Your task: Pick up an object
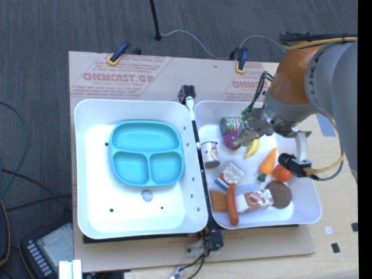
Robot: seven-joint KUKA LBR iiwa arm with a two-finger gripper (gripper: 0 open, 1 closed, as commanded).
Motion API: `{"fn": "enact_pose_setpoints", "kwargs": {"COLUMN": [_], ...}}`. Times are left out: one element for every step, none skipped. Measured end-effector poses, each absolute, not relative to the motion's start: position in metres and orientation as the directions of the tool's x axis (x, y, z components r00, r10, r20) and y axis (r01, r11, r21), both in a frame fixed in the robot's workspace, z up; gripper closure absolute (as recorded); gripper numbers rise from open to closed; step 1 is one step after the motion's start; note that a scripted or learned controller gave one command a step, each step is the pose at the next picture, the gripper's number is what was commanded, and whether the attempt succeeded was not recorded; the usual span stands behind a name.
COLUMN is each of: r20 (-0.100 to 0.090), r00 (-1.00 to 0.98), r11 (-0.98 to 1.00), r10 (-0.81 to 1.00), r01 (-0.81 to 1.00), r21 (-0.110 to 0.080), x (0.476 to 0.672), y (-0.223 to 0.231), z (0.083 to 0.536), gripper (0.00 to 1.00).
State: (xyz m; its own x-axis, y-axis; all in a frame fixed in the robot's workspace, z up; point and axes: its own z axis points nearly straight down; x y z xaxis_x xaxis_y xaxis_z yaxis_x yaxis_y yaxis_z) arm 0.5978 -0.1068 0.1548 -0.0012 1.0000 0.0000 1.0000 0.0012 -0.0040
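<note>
Because the toy foods are heaped in the right bin alone, the arm comes in from the right and leans over that bin's far half, where the pickable things crowd close together. The left bin carries a blue divided tray, which sits flat near its middle, well apart from the work.

The pincer hangs low over the far-left part of the right bin, just beside a purple-and-green can-like toy and right above a yellow banana. Whether it is clenched or released I cannot tell, since the wrist and its cabling cover the tips from this slant. Nothing is seen lifted clear of the bin floor, so I judge the pick as not yet done.

An orange carrot and a red tomato lie just right of the banana. Nearer the viewer lie a sausage, a cracker, a brown round patty and a small labelled packet.

The orange band sits above the wrist, and the grey forearm runs off to the far right, so the arm is bent steeply downward over the worktop.
</note>
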Motion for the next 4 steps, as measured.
{"fn": "enact_pose_setpoints", "kwargs": {"r20": [0.000,-0.003,-0.003,-0.003], "r00": [-0.001,0.001,0.001,0.001], "r11": [0.001,-0.001,-0.001,-0.001], "r10": [1.000,1.000,1.000,1.000], "r01": [1.000,1.000,1.000,1.000], "r21": [-0.004,0.005,0.008,0.008], "x": [0.598,0.570,0.571,0.571], "y": [-0.107,-0.117,-0.117,-0.117], "z": [0.155,0.088,0.099,0.098], "gripper": [0.00,0.00,1.00,0.00]}}
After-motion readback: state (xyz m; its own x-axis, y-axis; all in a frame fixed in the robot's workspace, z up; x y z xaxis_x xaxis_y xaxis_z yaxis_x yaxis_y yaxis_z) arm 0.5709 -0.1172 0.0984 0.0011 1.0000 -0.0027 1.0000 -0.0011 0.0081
